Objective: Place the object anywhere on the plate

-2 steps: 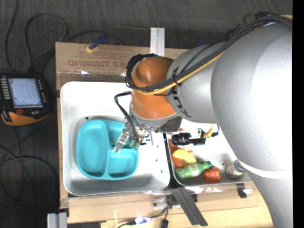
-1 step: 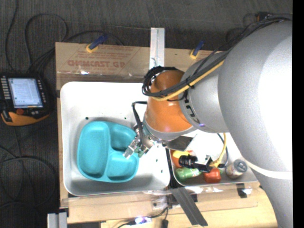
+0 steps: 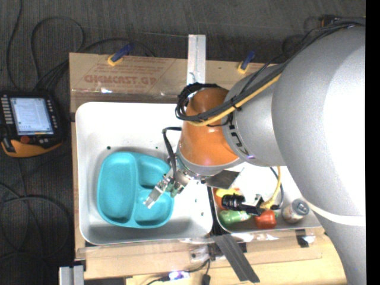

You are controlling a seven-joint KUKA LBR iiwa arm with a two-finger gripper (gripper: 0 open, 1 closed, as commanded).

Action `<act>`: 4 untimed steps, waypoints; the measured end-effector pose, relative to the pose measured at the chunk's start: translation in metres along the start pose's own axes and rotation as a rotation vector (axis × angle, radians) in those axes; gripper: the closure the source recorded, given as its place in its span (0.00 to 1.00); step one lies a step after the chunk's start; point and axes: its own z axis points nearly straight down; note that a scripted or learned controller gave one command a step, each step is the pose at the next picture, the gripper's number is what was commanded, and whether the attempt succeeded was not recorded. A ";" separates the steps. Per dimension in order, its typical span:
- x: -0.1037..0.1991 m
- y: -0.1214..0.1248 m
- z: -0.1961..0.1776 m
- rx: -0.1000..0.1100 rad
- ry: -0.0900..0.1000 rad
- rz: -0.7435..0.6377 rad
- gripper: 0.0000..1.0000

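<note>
Your arm (image 3: 309,117) reaches in from the right of the camera view, and its orange band (image 3: 205,135) sits over the back of the bin on the left (image 3: 101,123). The tool (image 3: 159,196) points down and to the left, over the right-hand part of the turquoise plate (image 3: 122,189). From this angle you cannot tell whether the tool is spread or pressed together, whether anything sits in it, or whether it touches the plate.

The plate lies flat in the left bin, towards its front. Raised ridges divide it into one large section on the left and smaller ones on the right.

The small things lie in the bin on the right (image 3: 267,231), along its front wall and partly hidden under the arm. A green piece (image 3: 234,217) lies at the left, with a red piece (image 3: 266,219) just beside it. A yellow piece (image 3: 228,193) lies behind the green one, and a grey round piece (image 3: 297,209) lies at the right. You cannot tell which of these is the one meant for the plate. All of them are well apart from the plate, with the wall between the two bins in the way.

Behind the bins a sheet of cardboard (image 3: 119,79) is held to the bench (image 3: 136,255) by two blue clamps (image 3: 119,53). Off the bench at the far left, a handheld controller (image 3: 27,120) with a lit screen lies on the dark floor (image 3: 59,16).
</note>
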 end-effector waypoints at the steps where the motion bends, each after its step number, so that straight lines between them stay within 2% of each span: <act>1: 0.050 0.083 -0.048 0.017 -0.002 -0.159 0.00; 2: 0.051 0.083 -0.056 0.019 -0.003 -0.159 1.00; 3: 0.097 0.069 0.001 0.018 0.002 -0.455 1.00; 4: 0.097 0.069 0.001 0.018 0.002 -0.455 0.00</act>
